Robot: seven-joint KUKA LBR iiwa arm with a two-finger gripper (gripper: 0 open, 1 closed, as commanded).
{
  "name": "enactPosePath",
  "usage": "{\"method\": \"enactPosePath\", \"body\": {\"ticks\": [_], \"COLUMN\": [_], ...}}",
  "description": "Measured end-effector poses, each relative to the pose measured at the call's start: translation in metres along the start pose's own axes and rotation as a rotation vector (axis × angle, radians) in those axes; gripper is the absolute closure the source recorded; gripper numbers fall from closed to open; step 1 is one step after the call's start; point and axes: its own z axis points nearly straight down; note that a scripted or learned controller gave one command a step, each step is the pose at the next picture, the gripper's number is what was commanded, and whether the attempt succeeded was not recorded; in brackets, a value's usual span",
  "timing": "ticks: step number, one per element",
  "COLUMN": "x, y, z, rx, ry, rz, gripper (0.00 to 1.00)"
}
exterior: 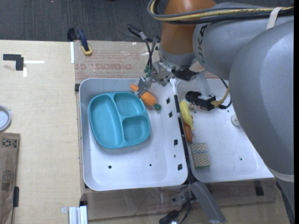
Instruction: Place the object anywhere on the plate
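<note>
Beside the plate (119,120), a carrot (148,99) lies under the fingers (142,87).

- Can't really make out the gripper (145,84), too small and cluttered to say how it's set.
- Carrot (147,98) partly tucked under it at the far end.
- Arm (243,59) chopped off by the right and far edges, covering a chunk of the right bin (224,167).
- Roll of tape (3,119) cut by the left edge.

Bright, even overhead light, with soft shadows. The white bins (93,171) glare slightly. The near arm (261,78) looks blurred.
</note>
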Motion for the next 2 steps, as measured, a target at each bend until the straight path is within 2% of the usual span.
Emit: {"method": "enactPosePath", "body": {"ticks": [1, 2], "x": [-0.0009, -0.001], "y": [0.0002, 0.0002], "z": [-0.007, -0.0069], "rx": [0.002, 0.002], "ry": [-0.001, -0.002], "rz": [0.0, 0.0], "gripper": [1.0, 0.0]}}
